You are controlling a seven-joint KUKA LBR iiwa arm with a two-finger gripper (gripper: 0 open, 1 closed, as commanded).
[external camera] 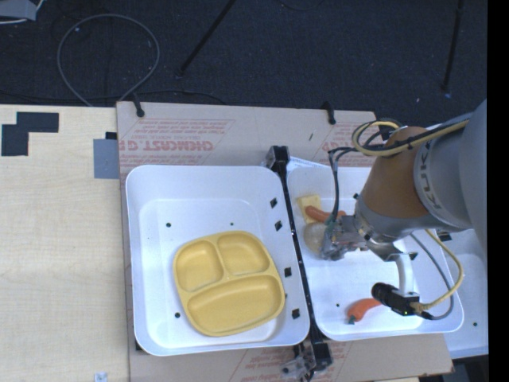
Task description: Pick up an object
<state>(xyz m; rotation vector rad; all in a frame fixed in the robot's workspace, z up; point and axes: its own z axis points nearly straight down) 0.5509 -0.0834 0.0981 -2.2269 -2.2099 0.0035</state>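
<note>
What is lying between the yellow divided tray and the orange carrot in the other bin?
In the camera view, the black-clipped divider where the two bin walls meet lies between the yellow tray and the carrot; otherwise bare white bin floor.

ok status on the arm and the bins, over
Hand low in the right bin, near its upper left corner, by some small items. Orange carrot-like piece loose at the bin's front. Yellow divided plate in the left bin.

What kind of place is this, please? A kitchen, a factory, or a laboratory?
Most likely a robotics laboratory. A grey arm with loose cables reaches into the right bin, the two bins sit on a cardboard sheet, and the left bin holds a yellow toy tray.
</note>
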